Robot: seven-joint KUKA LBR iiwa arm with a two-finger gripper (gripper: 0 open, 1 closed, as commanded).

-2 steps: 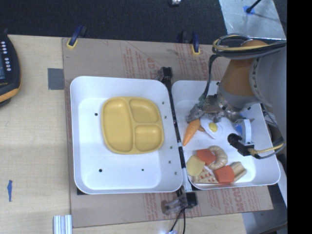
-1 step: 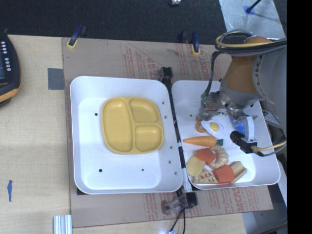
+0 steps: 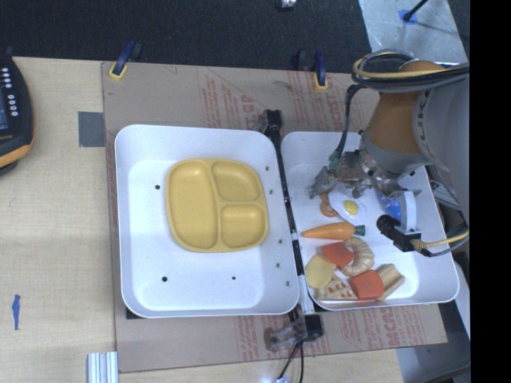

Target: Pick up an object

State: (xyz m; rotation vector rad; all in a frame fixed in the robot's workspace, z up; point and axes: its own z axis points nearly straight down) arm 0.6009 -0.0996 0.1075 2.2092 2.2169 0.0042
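My gripper (image 3: pixel 349 188) hangs low in the right bin (image 3: pixel 443 282), over its far half. Its fingers (image 3: pixel 322 183) stand open and I see nothing held between them. Just below it lies a toy fried egg (image 3: pixel 350 208), with a small orange-red piece (image 3: pixel 327 208) to its left. Nearer the front an orange carrot (image 3: pixel 329 231) lies crosswise. A blue and white item (image 3: pixel 393 208) sits under the arm at the right, partly hidden.
The front of the right bin is packed with a shrimp (image 3: pixel 363 254), a red piece (image 3: pixel 338 254), a yellow potato (image 3: pixel 319 272), a red block (image 3: pixel 368 285) and bread (image 3: pixel 390 275). The left bin (image 3: pixel 140 214) holds a yellow divided plate (image 3: pixel 215 204).
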